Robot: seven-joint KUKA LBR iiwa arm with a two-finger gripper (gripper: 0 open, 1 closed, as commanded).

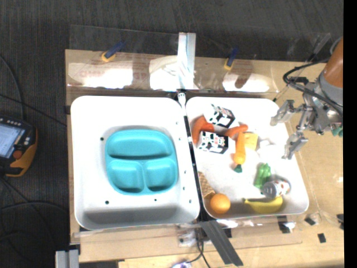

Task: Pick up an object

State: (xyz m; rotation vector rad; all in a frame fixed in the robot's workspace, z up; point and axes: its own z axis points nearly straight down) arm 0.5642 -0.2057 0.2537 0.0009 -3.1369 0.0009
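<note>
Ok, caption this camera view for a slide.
KUKA gripper open over the right bin's edge, toys inside including a banana and orange; blue tray in left bin.

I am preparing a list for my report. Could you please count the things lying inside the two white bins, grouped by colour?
Turquoise: 1, divided tray
Black-and-white: 2, cow-patterned blocks
Orange: 3, carrot, round fruit, curved piece
Yellow: 2, banana, small block
Green: 1, leafy toy
Grey: 1, small can
Total: 10

Teal divided tray [139, 161] in the left white bin [89, 205]; handheld pendant [14, 144] on dark floor.
</note>
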